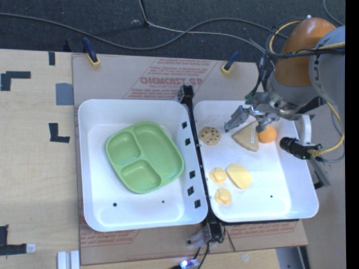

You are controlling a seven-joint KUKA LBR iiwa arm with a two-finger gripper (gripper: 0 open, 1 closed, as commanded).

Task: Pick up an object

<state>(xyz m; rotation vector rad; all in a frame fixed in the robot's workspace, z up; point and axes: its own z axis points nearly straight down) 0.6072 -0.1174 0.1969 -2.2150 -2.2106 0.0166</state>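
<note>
— How's the gripper?
— I see its fingers spread apart, holding nothing, above the right bin beside a tan wedge and an orange ball.
— Any writing?
— Red print on the cardboard reads roughly "CHEMCAST GP"; I can't make out more.

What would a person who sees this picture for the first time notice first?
Probably the green divided plate, which lies alone in the left bin. Next comes the grey arm with its orange band, reaching in from the right, its gripper low over the right bin beside a beige wedge and a small orange ball.
</note>
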